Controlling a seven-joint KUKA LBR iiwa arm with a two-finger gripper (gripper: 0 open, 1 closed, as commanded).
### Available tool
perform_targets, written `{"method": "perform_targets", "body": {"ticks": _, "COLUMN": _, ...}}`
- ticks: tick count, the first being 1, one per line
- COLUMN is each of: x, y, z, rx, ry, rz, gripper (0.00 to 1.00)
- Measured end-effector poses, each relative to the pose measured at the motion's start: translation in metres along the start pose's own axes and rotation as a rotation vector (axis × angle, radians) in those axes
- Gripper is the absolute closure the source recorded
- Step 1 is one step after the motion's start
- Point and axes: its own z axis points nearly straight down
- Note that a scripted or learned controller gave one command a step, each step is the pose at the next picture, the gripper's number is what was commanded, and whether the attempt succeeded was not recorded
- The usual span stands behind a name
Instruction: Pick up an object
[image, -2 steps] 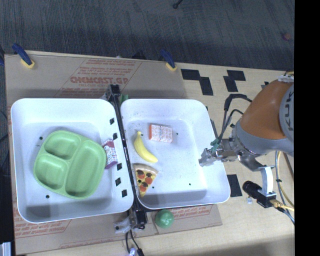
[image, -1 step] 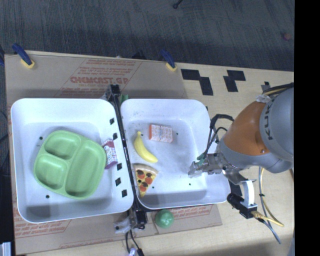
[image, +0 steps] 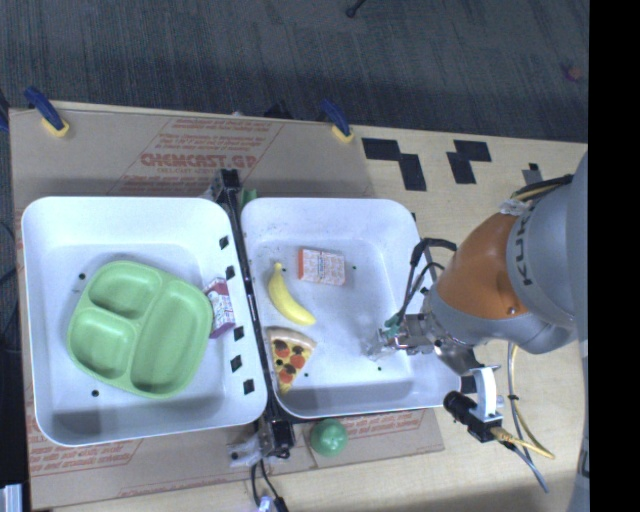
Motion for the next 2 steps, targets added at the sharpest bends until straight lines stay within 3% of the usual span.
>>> {"method": "perform_targets", "body": {"ticks": 1, "x": 0.1, "y": 0.001, "z": -0.061, "rx": -0.001, "ry": 0.0, "rz": -0.004, "gripper": 1.0}}
{"method": "perform_targets", "body": {"ticks": 2, "x": 0.046, "y": 0.0, "z": -0.088, "rx": -0.002, "ry": -0.002, "rz": 0.003, "gripper": 1.0}}
